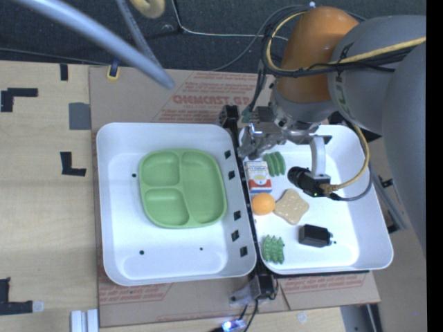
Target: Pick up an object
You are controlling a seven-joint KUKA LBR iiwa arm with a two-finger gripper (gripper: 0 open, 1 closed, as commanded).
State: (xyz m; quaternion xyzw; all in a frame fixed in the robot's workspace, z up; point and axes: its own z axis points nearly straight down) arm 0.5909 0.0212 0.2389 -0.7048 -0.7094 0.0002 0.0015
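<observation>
My gripper (257,142) hangs over the far left corner of the right bin (360,251), beneath the orange wrist band. Just below it lie a small red and white carton (257,175) and a ribbed green piece (275,163). Nearer the front are an orange ball (262,205), a tan slice of toast (291,207), a black block (315,236) and a green leafy piece (273,249). I see nothing held in the gripper.
The left bin (118,254) holds a green divided plate (183,187). A divider with black clips (239,206) runs between the two bins. A black part with cables (308,180) hangs from the wrist over the right bin's middle.
</observation>
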